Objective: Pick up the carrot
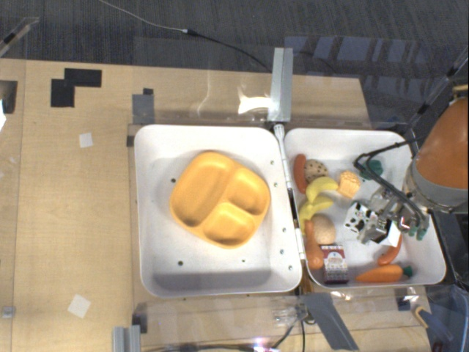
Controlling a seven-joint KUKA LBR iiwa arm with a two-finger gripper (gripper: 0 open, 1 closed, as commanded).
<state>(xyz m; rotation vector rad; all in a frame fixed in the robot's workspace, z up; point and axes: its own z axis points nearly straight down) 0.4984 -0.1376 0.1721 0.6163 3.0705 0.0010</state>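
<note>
pincer (371,224) over right bin (432,266), wooden bench (66,218).

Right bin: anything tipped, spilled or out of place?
Nothing spilled or damaged. The shallow white right bin is just crowded: the orange toy carrot with green top lies flat along the near wall, beside a small red-and-white box. The hand hovers just above the carrot.

My arm (445,160) runs off the right edge, so I see little beyond its orange band. My gripper (375,224) is a dark tangle of cables and metal; its fingers blur together. It covers part of a small orange piece (390,254) beneath.
</note>
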